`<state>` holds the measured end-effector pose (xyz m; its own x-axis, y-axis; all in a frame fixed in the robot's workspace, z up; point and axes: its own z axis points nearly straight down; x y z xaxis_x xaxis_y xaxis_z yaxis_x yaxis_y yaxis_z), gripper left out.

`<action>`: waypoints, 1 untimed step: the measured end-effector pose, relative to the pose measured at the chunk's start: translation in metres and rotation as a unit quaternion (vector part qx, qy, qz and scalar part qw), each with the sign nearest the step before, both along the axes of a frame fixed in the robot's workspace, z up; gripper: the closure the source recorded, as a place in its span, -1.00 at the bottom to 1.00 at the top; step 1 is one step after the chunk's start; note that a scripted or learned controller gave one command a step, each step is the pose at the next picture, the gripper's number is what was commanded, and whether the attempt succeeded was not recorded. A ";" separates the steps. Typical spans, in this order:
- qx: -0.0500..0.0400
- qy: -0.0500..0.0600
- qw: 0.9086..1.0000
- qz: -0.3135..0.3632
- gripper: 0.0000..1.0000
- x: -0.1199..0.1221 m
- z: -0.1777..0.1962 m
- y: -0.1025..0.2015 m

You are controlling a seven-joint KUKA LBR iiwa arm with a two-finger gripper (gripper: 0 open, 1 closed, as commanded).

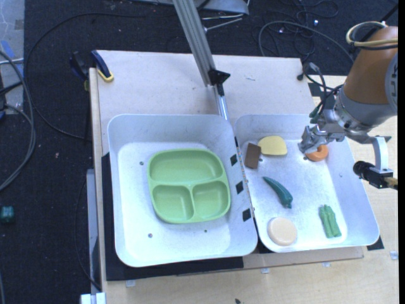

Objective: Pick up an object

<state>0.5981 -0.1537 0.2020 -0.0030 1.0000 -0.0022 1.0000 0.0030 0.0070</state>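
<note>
Gripper point(312, 145) is down in the right bin point(354, 189), right over/against an orange piece point(318, 153) near the far-right side; can't tell if it's clenched or released, and nothing is visibly lifted, so I'd judge the pick not done yet: approx at the reach/grasp stage w/ lift left to go. Other candidates in the same bin: yellow piece point(273, 145) and brown block point(252, 155) to the left of the gripper, green pepper point(279, 190) mid-bin, round cream piece point(282, 231) and green beans point(329, 221) at the near edge. Left bin point(126, 233) has a green tray point(189, 185), untouched.
</note>
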 end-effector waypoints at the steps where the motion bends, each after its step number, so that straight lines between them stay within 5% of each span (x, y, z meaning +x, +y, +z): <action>1: 0.002 0.004 1.000 0.002 1.00 -0.011 -0.005 0.051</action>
